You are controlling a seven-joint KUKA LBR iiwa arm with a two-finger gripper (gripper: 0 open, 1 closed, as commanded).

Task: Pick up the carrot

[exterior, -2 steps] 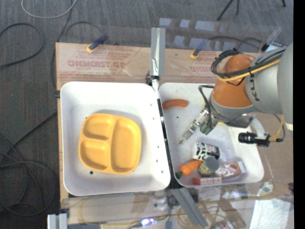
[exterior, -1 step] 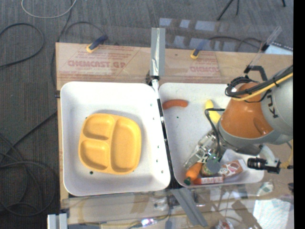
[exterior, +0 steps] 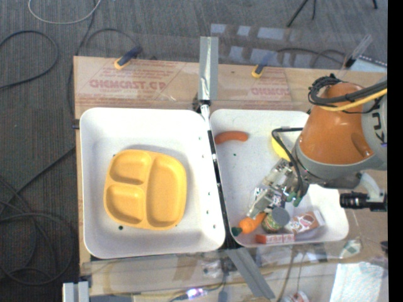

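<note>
A: Where's our gripper (exterior: 259, 206) at?

B: Low in the right bin (exterior: 242, 168), just above the carrot (exterior: 250, 224) lying by the front edge near its left corner. We honestly can't tell its grip state.

A: Neighbours?

B: Sausage (exterior: 231, 136) by the back edge, yellow tray (exterior: 147, 188) in the left bin (exterior: 94, 131).

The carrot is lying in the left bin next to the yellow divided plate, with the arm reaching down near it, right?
Not quite. The camera view shows the carrot in the right bin, near its front edge, not the left one. The yellow divided plate sits alone in the left bin. The rest holds: the arm reaches down with its gripper close to the carrot.
</note>
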